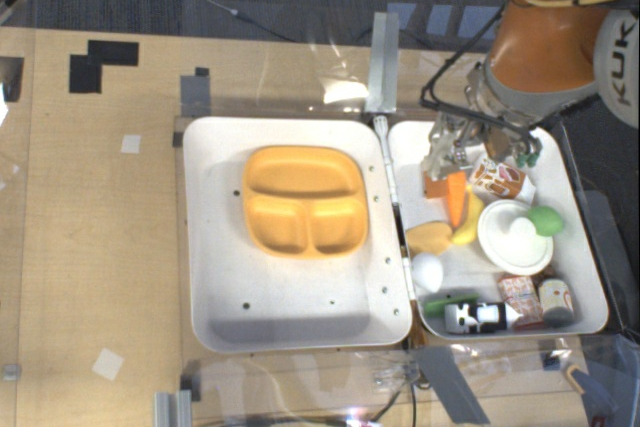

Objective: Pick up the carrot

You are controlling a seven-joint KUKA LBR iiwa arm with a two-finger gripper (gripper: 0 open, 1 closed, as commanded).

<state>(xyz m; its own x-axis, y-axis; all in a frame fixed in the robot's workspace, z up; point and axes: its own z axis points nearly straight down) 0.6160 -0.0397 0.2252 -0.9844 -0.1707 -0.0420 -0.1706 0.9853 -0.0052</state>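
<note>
The carrot [457, 200] is a short orange taper lying in the right bin [405, 150], near its upper middle, with the thick end toward the back. My gripper [447, 158] hangs just above and behind that thick end, under the orange wrist band. The wrist hides much of the gripper. Nothing visibly sits in it, and the carrot rests on the bin floor.
Close around the carrot are a snack packet [498, 180], a white bowl [515, 236], a green ball [546, 220], a yellow banana [464, 234] and a tan piece [430, 236]. An egg [427, 271], a dark bottle [474, 314] and two cans [521, 300] lie nearer the front. The left bin [215, 245] holds a yellow divided plate [305, 200].
</note>
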